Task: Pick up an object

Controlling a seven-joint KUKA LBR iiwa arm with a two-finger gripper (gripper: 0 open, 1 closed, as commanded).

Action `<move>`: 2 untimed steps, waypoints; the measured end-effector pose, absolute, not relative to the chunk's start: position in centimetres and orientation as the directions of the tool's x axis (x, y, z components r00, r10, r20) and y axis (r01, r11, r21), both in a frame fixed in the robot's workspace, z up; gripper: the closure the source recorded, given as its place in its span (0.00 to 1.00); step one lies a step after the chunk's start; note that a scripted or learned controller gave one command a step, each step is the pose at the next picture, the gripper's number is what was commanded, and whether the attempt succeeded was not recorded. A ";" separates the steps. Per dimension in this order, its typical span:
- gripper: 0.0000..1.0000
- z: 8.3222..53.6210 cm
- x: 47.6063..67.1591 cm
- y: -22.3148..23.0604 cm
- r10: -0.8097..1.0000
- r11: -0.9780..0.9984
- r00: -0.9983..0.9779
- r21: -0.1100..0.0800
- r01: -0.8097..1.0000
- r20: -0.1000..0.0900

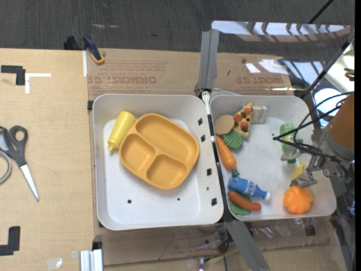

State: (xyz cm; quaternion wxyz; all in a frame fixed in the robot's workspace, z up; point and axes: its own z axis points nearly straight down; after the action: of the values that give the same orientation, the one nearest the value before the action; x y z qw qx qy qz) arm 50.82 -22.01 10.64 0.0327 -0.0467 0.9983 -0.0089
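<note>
At the right edge of the frame, the arm reaches into the right bin (265,103) and its gripper (303,176) hangs low near the lower right corner, just above and beside the orange pumpkin (297,200). Its state cannot be read from here: the metal parts blur together with cables and with a small yellow and green piece near them, so whether it is parted, closed or gripping something I cannot tell. Nothing is plainly lifted clear of the bin floor.

Candidate things to pick all lie in the right bin. A carrot (227,154) lies along the left wall, with a blue bottle (248,188) below it and a red sausage (245,201) on a green leaf at the lower left. A pizza slice (244,119) sits in the upper part beside a brown round cookie (224,123) and a small pale block (259,114). A green object (287,134) lies near the right side, partly crossed by black cables.

Toward the middle of the frame, the left bin (107,208) bears a yellow divided tray (159,150) and a yellow bottle (120,130) touching its upper left edge. On the surface at far left lie scissors (20,157).

By my judgement the task is at the reaching or grasping stage: the descent looks made, the pumpkin seems the nearest target, and a secure grasp and the lift are left to do.
</note>
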 end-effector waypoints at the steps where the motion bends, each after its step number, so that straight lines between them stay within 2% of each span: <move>1: 0.00 10.6 50.9 -22.0 -0.071 0.997 -0.996 -0.018 -0.070 -0.061; 2: 0.00 10.6 50.7 -21.9 -0.049 0.999 -0.997 -0.016 -0.048 -0.064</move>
State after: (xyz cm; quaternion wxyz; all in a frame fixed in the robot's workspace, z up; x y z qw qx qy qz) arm 50.71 -21.91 10.58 0.0322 -0.0242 0.9992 -0.0074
